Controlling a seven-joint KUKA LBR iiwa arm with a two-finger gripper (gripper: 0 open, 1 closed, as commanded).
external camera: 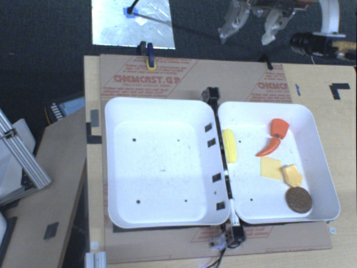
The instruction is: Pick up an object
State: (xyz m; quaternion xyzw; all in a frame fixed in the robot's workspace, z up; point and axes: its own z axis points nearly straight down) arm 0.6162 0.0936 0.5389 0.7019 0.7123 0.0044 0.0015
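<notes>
Gripper (249, 28) hangs up top, well above the bins, fingers spread apart and pinching nothing. All the goodies sit in the right bin (318, 135): a corn cob (229, 145) along its left wall, an orange carrot (274, 135), a yellow cheese slice (271, 168) touching a smaller yellow chunk (292, 175), and a brown cookie (299, 199) near the front. Left bin (120, 116) sits right beside it.

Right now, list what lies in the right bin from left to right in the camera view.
Corn cob → orange carrot piece → brown round cookie. The two yellow pieces sit between the carrot and the cookie, overlapping them in left-right order, so I leave them out.
</notes>
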